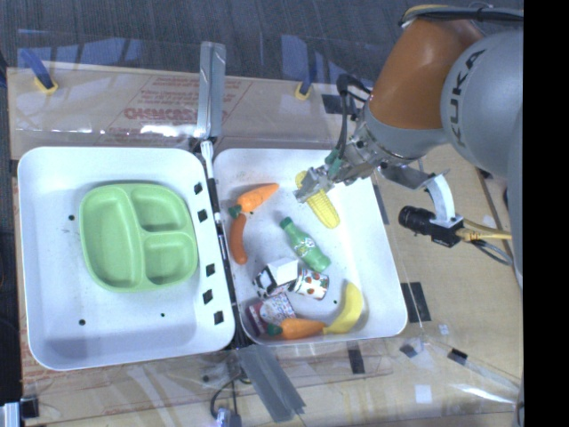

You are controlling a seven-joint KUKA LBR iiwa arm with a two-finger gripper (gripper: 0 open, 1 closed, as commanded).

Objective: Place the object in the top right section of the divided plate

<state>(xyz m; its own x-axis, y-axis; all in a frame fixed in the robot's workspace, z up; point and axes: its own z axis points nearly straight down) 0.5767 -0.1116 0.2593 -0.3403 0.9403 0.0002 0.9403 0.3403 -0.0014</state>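
The grey arm with the orange band (444, 69) reaches in from the right, and its gripper (317, 185) is over the far part of the right white bin (384, 265). The yellow plastic corn cob (324, 206) sits right at the tip of the fingers, tilted, with its far end between them, so the fingers seem to be closed on it, though the contact is small in the view. The cob is near the far right side of this bin.

In the same bin lie an orange plastic carrot (258, 197) with a green end at the far left, an orange sausage-like piece (238, 238) just below it, a small green bottle (305, 244) in the middle, a yellow banana (350, 310) at the near right, a white and red box (310, 285), a dark red packet (276, 311) and another orange carrot (300, 329) at the near edge.

The left white bin (53, 327) holds the light green divided plate (138, 235), which has one long section on the left and two smaller ones on the right. Nothing lies on the plate. Both bins stand on the surface (444, 363), side by side and touching
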